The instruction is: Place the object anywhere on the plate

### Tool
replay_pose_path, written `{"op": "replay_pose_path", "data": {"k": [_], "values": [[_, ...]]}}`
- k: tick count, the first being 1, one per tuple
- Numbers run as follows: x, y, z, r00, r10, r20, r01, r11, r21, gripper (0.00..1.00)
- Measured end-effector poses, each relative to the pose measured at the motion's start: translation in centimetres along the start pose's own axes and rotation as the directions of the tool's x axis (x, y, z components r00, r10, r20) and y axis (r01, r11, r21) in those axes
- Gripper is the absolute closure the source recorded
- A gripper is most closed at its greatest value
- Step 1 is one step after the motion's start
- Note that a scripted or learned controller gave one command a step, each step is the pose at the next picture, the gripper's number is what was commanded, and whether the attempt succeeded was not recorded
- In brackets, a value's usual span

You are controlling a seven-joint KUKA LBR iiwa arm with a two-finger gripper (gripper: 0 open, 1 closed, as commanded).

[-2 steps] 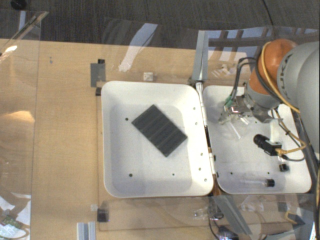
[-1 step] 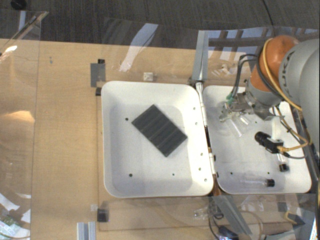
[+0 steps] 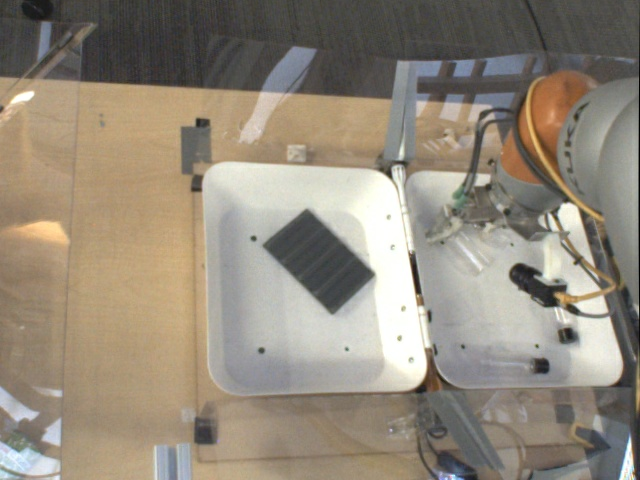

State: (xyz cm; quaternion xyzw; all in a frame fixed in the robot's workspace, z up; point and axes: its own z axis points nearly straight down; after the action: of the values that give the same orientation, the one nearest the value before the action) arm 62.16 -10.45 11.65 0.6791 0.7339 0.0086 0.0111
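A dark grey ribbed square plate (image 3: 318, 260) lies tilted like a diamond in the middle of the left white bin (image 3: 230, 358). My gripper (image 3: 450, 225) is low over the upper left part of the right bin (image 3: 600, 373), far from the plate. Just below it a clear, glassy thing (image 3: 472, 255) rests on the bin floor; whether the gripper touches it is unclear. A thin pale rod with a black tip (image 3: 538, 365) lies along the right bin's front wall. A small black-ended piece (image 3: 567, 335) sits near the right wall.
A metal divider (image 3: 412, 268) separates the two bins. The grey arm with its orange band (image 3: 545, 113) covers the right bin's upper right corner. Small black brackets (image 3: 196, 148) stand on the wooden bench beside the left bin.
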Motion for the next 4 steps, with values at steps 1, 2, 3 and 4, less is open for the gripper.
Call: {"op": "replay_pose_path", "data": {"k": [1, 2, 3, 4], "values": [[0.1, 0.3, -1.2, 1.000, -0.005, 0.001, 0.005, 1.000, -0.006, 1.00], [-1.0, 2.8, 2.4, 0.993, -0.114, -0.004, 0.114, 0.993, 0.015, 1.00], [-0.9, 3.1, 1.1, 0.993, -0.121, -0.001, 0.121, 0.993, 0.007, 1.00], [-0.7, 3.3, -0.1, 0.992, -0.126, 0.001, 0.126, 0.992, 0.001, 1.00]]}}
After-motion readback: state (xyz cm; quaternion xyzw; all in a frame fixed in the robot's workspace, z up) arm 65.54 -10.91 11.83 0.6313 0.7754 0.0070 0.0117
